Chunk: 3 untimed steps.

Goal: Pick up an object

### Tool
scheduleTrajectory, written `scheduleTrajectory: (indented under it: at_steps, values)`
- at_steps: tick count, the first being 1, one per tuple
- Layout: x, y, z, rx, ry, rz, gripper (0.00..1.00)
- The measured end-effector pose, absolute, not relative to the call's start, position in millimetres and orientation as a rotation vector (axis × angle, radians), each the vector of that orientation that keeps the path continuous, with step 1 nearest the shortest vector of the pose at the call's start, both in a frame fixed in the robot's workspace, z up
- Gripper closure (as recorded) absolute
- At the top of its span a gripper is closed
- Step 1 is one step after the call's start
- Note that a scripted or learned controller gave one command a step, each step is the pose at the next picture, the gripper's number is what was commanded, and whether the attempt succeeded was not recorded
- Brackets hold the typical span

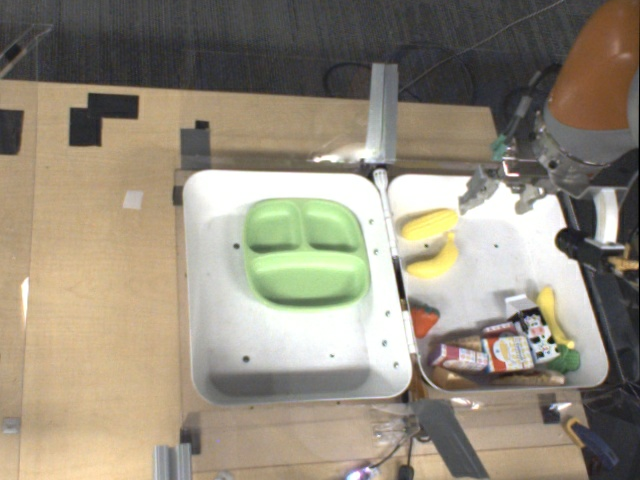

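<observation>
My gripper hangs over the back of the right bin, open, its two fingers spread wide with nothing between them. Just left of and below it lie two yellow pieces, a corn-like one and a banana-shaped one. A small red item rests at the bin's left wall. Along the front lie a printed carton, a small yellow banana and a green piece.
The left bin holds a green divided plate. A metal post stands behind the divider between the bins. The arm's orange band looms at the upper right. Cables run at the right edge.
</observation>
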<state>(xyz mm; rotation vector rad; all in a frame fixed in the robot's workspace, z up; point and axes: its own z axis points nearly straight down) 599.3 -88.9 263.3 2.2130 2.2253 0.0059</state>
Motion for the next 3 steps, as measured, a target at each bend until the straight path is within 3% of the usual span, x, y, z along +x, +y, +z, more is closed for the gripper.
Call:
scheduleTrajectory:
  at_steps: [1, 2, 3]
  values:
    - [609.5, -56.9, 184.8, 2.124, 2.311, 0.005, 0.0]
    - [595.7, -131.0, 90.1, 2.293, 2.132, 0.013, 0.0]
    - [598.7, -128.5, 103.0, 2.29, 2.131, 0.026, 1.0]
